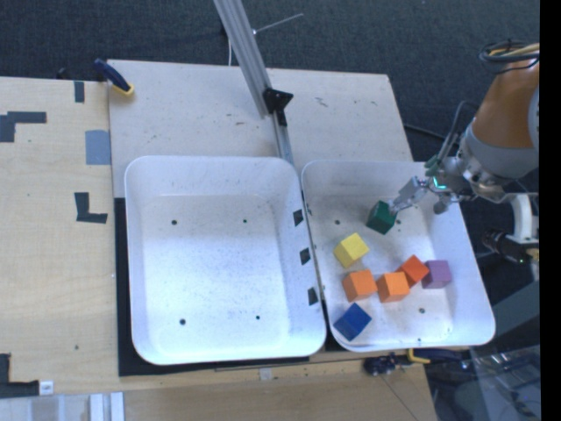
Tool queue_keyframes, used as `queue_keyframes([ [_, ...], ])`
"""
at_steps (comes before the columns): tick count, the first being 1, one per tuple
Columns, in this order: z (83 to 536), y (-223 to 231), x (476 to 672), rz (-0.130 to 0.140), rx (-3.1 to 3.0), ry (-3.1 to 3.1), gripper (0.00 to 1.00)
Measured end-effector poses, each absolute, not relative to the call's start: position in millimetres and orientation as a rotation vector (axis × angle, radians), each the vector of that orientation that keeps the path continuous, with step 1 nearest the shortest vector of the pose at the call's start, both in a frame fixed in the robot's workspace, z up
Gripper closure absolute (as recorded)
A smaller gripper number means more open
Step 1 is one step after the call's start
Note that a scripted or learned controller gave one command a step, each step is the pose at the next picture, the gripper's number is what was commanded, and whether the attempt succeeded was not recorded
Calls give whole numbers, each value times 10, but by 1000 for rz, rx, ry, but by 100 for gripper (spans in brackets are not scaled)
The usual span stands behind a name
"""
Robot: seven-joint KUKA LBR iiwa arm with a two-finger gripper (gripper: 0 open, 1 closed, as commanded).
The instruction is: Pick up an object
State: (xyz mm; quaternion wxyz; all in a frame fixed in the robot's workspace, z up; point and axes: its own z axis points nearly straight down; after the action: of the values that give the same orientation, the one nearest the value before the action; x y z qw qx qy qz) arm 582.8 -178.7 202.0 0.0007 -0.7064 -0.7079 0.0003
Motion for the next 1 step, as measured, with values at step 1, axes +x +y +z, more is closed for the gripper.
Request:
queue_keyframes([
  [1, 1579, -1800, 5845, 7, -2217, -2220, 0],
])
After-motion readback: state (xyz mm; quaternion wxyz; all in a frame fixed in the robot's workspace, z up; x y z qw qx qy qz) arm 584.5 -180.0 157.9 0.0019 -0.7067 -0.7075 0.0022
